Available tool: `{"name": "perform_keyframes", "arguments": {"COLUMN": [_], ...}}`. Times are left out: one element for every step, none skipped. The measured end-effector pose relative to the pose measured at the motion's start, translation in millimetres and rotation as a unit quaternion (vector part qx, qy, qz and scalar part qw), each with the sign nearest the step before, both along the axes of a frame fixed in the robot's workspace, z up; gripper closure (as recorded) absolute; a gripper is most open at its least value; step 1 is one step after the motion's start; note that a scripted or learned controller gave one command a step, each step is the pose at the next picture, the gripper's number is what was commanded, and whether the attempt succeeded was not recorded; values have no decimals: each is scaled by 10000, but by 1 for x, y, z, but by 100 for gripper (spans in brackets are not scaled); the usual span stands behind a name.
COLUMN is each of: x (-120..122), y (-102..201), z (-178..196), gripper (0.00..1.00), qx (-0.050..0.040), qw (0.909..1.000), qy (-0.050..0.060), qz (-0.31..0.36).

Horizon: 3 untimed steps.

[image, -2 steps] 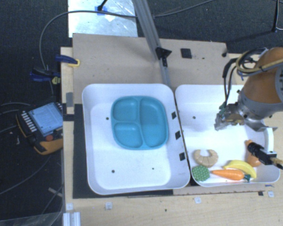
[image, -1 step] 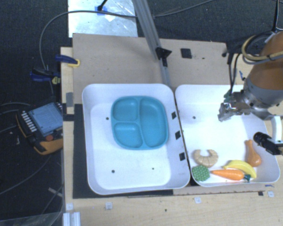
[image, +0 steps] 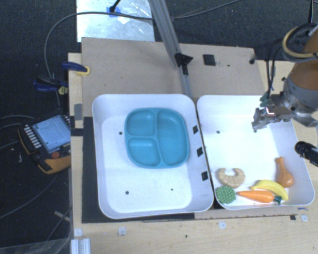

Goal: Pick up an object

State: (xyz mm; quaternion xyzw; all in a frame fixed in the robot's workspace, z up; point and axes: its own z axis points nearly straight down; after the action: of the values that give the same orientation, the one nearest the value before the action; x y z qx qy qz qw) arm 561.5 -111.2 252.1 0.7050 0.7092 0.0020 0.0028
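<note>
Hovering over the right bin [image: 212, 142], your gripper [image: 261, 121] is carrying nothing visible; whether it is released or clenched, you cannot tell. Next, lower toward the croissant [image: 231, 177], banana [image: 270, 187] and carrot [image: 256, 196] near the front wall.

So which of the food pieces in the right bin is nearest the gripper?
The brown drumstick-shaped piece by the right wall: it lies closest below the gripper, while the croissant, banana, carrot and green piece sit further down.

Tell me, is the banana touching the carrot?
Touching. The camera view shows the banana lying right against the carrot in the right bin's near corner, with no white floor visible between them.
</note>
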Motion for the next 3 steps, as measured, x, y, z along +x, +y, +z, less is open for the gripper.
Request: {"name": "perform_keyframes", "arguments": {"x": [-3,-18,-40], "y": [59,111,164], "z": [0,-16,-24], "gripper": [100,100,100], "qx": [19,15,17], "qw": [10000,10000,10000], "qy": [26,31,43], "qz": [26,18,22]}}
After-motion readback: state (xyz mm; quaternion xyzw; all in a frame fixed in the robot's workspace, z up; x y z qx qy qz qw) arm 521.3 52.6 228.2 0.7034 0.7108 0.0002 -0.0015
